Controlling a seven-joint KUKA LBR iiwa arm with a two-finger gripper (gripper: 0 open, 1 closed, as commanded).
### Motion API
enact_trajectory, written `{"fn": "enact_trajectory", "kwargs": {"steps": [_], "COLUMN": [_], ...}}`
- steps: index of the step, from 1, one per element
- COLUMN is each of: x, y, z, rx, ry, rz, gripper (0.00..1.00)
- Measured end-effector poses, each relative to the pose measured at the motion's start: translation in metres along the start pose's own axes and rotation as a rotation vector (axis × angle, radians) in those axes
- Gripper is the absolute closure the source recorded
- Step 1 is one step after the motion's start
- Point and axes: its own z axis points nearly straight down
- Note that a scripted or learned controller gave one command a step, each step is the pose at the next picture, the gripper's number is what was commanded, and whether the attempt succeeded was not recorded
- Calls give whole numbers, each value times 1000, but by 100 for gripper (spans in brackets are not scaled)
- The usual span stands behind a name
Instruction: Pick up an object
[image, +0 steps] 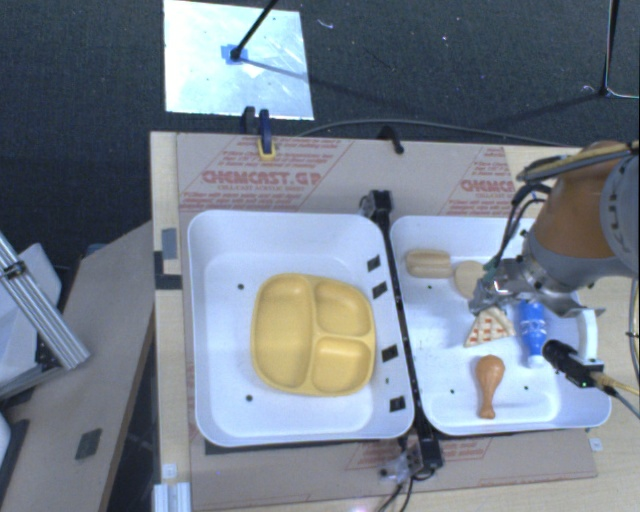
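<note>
**Arm positioned over right bin; grip state unconfirmed**

The left bin (215, 330) contains a yellow divided plate (312, 333), lying flat near its centre. The right bin (440, 405) contains four items: a tan toy bread roll (430, 264) at the upper left, a toy pizza slice (490, 326), a blue bottle (532, 331) just beside the slice, and a toy chicken drumstick (488, 382) below them. The gripper (492, 291) sits low over the bin, directly above the pizza slice and close to the bottle. Whether it is apart or together cannot be told. No item is seen held.
</note>
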Motion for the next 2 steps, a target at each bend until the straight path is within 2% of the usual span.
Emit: {"fn": "enact_trajectory", "kwargs": {"steps": [1, 2], "x": [2, 1], "y": [4, 5], "z": [-64, -100], "rx": [-3, -1], "ry": [0, 0], "rz": [-3, -3], "gripper": [100, 100]}}
